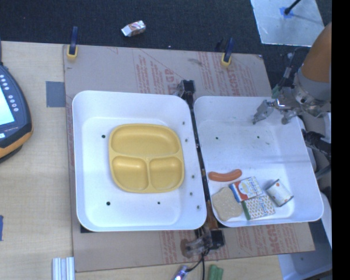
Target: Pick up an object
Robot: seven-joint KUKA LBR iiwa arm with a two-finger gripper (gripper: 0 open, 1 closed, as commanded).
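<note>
Hovering tool point(267, 111) over far right corner of right bin point(233, 121), fingers looking spread, pinching nothing. Targets clustering at near edge: sausage point(224, 175), bread point(224, 203), cartons point(252, 197), can point(278, 192). Judging sausage easiest, lying apart; advising descending straight, straddling its narrow width.

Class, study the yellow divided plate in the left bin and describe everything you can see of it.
The yellow plate is a rounded-corner tray that looks like matte plastic, moulded into three compartments: one wide section along the far side and two smaller ones side by side nearer the camera. Raised ridges separate them. It lies flat and upright near the middle of the left bin, resting on the white floor, apart from the walls. Nothing lies in it or touches it.
</note>
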